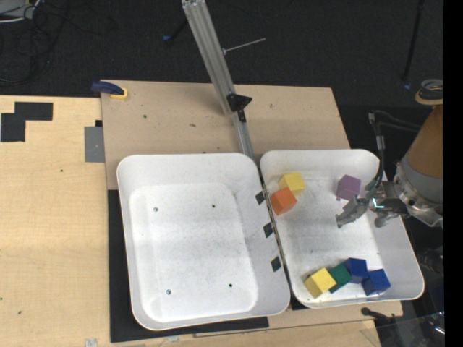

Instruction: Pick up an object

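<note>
Just beside the purple cube, on its lower right, the gripper hovers with fingers spread and nothing between them, nearest this cube.

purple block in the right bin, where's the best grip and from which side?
Take the purple block from above, across its left and right faces. It sits alone in the right bin, apart from the yellow block and orange block, so those sides look free. Its far face lies nearer the bin wall, so that axis seems tighter. The claw is close by.
</note>
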Robot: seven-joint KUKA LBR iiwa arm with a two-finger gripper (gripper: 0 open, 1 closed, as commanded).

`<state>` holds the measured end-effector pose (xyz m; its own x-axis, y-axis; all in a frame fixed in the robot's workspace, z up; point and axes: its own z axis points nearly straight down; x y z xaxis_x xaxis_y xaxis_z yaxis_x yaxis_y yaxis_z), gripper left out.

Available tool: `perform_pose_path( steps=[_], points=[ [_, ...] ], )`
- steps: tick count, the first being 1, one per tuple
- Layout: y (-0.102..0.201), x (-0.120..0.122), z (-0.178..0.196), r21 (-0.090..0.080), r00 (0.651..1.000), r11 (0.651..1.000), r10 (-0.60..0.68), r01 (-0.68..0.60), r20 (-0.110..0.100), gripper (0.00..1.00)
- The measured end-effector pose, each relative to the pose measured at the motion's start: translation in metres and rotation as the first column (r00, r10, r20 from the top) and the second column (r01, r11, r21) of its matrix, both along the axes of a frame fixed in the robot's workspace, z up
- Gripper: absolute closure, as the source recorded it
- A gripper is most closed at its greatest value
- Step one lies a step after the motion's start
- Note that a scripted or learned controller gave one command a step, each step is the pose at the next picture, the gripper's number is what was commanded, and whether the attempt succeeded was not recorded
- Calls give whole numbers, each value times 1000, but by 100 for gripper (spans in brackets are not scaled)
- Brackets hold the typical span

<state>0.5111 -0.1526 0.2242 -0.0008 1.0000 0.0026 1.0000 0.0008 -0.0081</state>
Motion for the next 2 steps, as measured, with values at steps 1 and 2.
perform_pose_path(
  steps=[1,2],
  points=[
    [-1,1,2,-1,1000,1000,-4,4,5,0],
    [-6,-2,-43,0,1000,1000,-3,3,0,0]
  ],
)
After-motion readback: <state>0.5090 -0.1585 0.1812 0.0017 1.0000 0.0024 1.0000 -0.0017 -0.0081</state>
